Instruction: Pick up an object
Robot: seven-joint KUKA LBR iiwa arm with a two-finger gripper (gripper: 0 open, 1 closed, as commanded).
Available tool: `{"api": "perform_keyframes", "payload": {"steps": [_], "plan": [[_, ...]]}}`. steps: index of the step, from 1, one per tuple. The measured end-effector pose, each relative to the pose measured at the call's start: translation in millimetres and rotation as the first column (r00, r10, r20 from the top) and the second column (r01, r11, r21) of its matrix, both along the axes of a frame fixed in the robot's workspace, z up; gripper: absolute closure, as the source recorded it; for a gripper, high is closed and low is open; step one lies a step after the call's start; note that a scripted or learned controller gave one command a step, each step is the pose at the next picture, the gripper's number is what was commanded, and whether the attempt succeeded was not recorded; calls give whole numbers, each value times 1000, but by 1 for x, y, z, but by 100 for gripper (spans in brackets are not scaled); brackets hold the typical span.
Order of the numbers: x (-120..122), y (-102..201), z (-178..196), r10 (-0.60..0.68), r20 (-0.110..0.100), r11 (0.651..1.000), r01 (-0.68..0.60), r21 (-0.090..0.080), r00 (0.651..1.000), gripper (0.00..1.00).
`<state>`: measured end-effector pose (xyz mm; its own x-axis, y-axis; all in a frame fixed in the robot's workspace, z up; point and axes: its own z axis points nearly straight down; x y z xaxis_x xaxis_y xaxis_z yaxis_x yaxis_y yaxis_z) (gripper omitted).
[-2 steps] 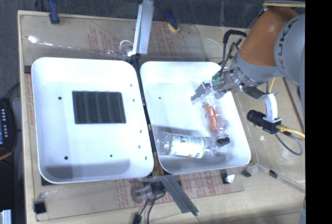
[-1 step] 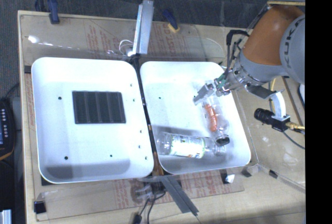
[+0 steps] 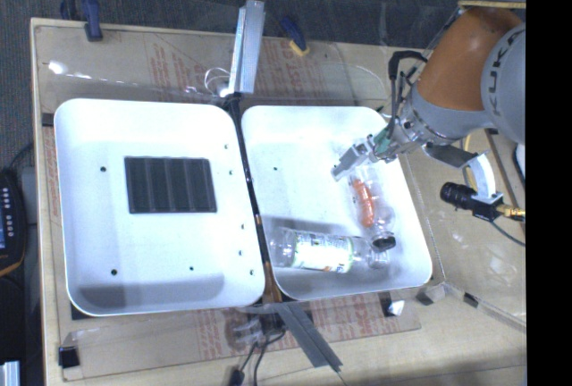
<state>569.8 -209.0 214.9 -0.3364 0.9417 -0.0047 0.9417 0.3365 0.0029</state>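
**Plainly, clear plastic on a slick floor is the hazard**

Nearest the camera, a clear bottle with a pale label [image 3: 323, 252] lies on its side along the front wall of the right bin [image 3: 295, 134]. Being round and lying flat, it would likely roll or skid toward the bin wall if fingers came down off its centre line.

Just behind it, a smaller clear bottle with orange contents [image 3: 369, 207] lies lengthwise, its dark cap end close to the first bottle's end. A closing pinch on one could nudge the other, and either may squirt out sideways, since the transparent skin looks smooth.

Farther back, the gripper [image 3: 350, 163] hangs over the right bin just beyond the orange bottle's far end, tilted; whether its pincer stands wide or narrow I cannot tell, and nothing is seen between it. A descent from there may catch only the bottle's tip.

Farthest left, the left bin [image 3: 89, 134] carries a dark ribbed panel [image 3: 170, 184].
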Motion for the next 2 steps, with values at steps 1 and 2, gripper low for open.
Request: {"api": "perform_keyframes", "payload": {"steps": [1, 2], "plan": [[-15, 0, -81, 105, -8, 994, -105, 5, 994, 0], [-35, 0, -34, 153, -4, 988, -153, 3, 988, 0]]}}
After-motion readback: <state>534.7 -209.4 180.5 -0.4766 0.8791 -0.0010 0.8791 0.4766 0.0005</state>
